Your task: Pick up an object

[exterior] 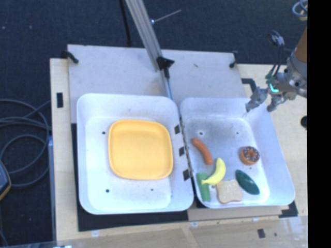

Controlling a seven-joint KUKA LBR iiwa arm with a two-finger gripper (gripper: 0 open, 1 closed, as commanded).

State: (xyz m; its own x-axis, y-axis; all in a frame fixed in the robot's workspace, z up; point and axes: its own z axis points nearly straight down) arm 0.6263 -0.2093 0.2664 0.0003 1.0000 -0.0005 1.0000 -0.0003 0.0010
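Here the things to pick from lie in the right bin point(269, 138), gathered toward its near end: one sausage point(202, 151), one banana point(216, 172), one green stick-shaped piece point(202, 186) touching the banana's lower end, one slice of bread point(229, 191), one dark green oval piece point(247, 182) and one small round brown piece point(249, 155), perhaps a doughnut. That makes six loose items, none of them lifted. They sit close together, a few touching, so I judge that a clean grasp would be easier on the sausage or the round piece, which stand a little apart from the rest.

The left bin point(90, 138) carries a single yellow plate point(140, 149), lying flat near its middle, likely as a spot to set things on.

The gripper point(262, 102) hovers over the far right corner of the right bin, well apart from the items. Its jaws stand spread, with nothing between them, which suits an approach not yet begun. Both bins rest side by side on the surface point(129, 66), and one slanted metal pole point(145, 25) crosses above the far edge.
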